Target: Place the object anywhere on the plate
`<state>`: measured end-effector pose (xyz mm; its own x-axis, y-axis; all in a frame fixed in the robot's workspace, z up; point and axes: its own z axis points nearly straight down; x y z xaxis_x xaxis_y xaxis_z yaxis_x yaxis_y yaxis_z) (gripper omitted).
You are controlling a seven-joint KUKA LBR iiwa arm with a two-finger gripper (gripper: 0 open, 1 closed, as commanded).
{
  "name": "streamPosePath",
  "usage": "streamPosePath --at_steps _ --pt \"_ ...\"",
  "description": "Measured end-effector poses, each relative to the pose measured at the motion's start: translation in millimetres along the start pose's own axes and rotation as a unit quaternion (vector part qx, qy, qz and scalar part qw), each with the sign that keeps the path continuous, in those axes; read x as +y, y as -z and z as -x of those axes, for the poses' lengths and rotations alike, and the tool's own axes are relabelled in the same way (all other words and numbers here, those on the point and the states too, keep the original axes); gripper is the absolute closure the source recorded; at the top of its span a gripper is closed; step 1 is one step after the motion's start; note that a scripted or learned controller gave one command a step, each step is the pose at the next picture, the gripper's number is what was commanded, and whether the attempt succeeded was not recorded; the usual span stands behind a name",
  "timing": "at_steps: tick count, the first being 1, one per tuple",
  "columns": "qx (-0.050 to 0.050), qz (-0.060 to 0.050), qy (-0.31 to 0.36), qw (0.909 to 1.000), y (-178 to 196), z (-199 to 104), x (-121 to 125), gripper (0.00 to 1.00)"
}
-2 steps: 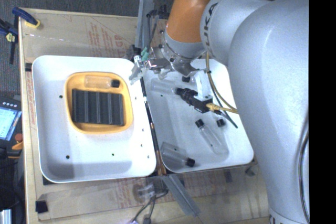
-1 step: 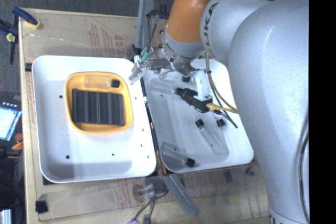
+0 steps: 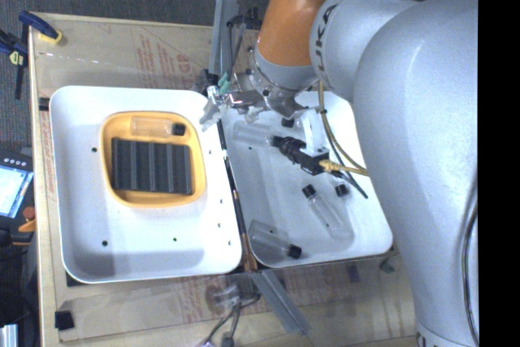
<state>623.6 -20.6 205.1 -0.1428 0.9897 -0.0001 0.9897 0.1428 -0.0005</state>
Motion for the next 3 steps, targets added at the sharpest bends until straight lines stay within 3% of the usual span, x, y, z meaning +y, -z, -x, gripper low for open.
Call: streamPosePath --at_steps 3 --pt "0.0 0.0 0.0 1.0 0.0 0.0 0.0 0.0"
